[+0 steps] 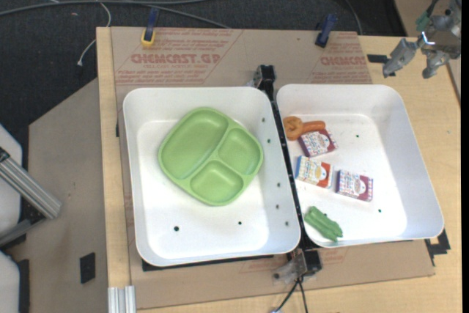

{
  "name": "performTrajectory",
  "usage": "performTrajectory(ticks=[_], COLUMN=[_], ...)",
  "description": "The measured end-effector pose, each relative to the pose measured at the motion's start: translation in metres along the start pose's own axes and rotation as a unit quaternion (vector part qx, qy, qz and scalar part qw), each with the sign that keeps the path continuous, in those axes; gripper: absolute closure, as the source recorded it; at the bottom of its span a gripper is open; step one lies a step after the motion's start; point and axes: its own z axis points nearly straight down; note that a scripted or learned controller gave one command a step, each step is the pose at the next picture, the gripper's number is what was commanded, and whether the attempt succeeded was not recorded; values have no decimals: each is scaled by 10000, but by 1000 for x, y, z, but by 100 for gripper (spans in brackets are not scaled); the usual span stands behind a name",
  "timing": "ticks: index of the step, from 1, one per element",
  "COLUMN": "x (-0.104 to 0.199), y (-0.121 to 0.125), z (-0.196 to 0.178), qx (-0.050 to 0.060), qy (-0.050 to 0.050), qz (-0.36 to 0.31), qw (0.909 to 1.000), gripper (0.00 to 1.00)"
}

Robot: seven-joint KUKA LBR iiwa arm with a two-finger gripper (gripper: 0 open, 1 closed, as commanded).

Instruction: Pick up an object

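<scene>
I see my fingers (pixel 415 59) spread open and holding nothing, above the counter (pixel 242 48) past the right bin's (pixel 410 157) far corner; three small cartons (pixel 316 144) lie in that bin, down-left of them.

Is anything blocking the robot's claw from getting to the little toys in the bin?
Nothing visible blocks it. The gripper hangs outside the right bin, past its top right corner. The three small cartons, orange toy and green toy lie uncovered.

A light green tray (pixel 211 155) lies in a white bin (pixel 139 179); 3 purple-and-white printed packets (pixel 354 185) and an orange piece (pixel 296 127).
</scene>
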Motion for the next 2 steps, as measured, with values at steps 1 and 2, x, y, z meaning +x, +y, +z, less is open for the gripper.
performTrajectory(ticks=[1, 2], x=[1, 1], y=[-6, -14], z=[61, 106], qx=[23, 24], qy=[5, 7], qz=[-1, 1], qw=[10000, 10000], gripper=[0, 0])
